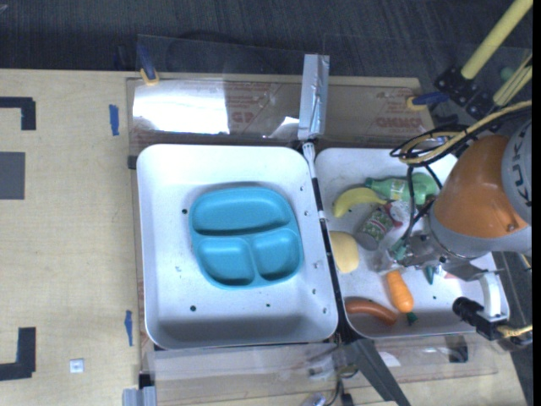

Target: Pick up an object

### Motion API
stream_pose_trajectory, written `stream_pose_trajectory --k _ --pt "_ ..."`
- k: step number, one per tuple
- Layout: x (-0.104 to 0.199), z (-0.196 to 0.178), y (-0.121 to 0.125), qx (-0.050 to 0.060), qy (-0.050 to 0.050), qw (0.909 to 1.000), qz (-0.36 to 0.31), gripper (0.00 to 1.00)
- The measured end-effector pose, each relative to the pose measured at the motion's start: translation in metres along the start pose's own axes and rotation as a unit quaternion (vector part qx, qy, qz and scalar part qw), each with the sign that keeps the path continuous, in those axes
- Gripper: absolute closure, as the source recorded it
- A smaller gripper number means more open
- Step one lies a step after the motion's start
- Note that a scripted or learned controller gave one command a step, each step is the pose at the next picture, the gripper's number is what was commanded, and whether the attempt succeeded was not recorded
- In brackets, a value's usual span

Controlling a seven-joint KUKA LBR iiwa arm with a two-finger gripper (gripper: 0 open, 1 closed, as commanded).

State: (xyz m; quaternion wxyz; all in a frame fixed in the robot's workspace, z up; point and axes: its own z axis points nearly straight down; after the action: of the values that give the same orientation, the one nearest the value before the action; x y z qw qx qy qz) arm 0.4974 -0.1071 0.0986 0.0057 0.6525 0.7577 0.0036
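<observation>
The right bin (338, 169) holds several toy foods: a yellow banana (355, 199), a green bottle (397, 189), a pale yellow round piece (343, 251), an orange carrot (399, 291), a red-brown sausage (369, 309) and a small patterned packet (374, 224). My gripper (410, 248) hangs low over the middle of this bin, just above the carrot and right of the packet. The orange band and wrist (478, 197) hide the bin's right part. I see nothing clearly between the fingers.
The left bin (161, 227) bears a blue three-compartment plate (245, 235). A clear divider wall (313, 100) stands behind the bins. Yellow and black cables (439, 146) trail from the arm at the upper right. Wooden bench (59, 227) lies to the left.
</observation>
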Motion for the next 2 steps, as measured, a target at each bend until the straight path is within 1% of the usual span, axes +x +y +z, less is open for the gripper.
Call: stream_pose_trajectory --k 1,2 --pt "0.045 -0.1185 0.0422 0.004 0.002 0.9983 0.058 1.0" --pt "0.0445 -0.1264 0.042 0.005 0.001 0.9983 0.058 1.0"
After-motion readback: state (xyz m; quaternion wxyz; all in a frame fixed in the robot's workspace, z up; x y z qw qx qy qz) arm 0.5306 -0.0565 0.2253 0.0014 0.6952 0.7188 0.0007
